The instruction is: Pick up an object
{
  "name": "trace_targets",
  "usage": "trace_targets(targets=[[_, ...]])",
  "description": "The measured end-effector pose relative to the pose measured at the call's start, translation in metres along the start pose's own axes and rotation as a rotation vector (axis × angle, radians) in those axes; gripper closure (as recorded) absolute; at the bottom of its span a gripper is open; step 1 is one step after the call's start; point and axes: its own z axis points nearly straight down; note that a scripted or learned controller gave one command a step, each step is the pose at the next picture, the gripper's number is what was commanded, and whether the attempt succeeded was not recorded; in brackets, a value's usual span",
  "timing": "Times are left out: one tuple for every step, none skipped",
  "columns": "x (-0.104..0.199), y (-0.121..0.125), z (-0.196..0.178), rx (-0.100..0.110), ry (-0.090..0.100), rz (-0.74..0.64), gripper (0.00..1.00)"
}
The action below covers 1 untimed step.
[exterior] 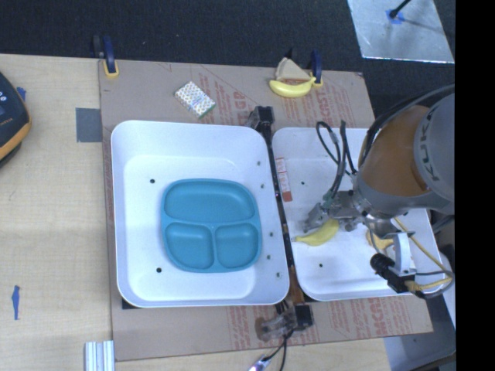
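Note:
A yellow banana [318,235] lies in the right white bin [332,284], near that bin's left wall. My gripper [320,216] is down in the same bin, its grey metal tip right over the banana's upper edge and touching or nearly touching it. The grey arm with its orange band [394,161] covers the right half of that bin. In the middle of the left white bin [131,207] rests a blue plate [210,224] with three compartments.
Outside the bins, at the back of the cardboard mat, lie a second yellow banana [291,88] with a tan wedge behind it, and a small patterned packet [194,98]. A black and yellow device [9,118] sits at the far left. Cables [336,149] hang by the wrist.

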Motion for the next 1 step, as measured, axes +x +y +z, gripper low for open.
trace_targets(targets=[[-0.001,0.0001,-0.0102,0.001,-0.001,-0.004,1.0]])
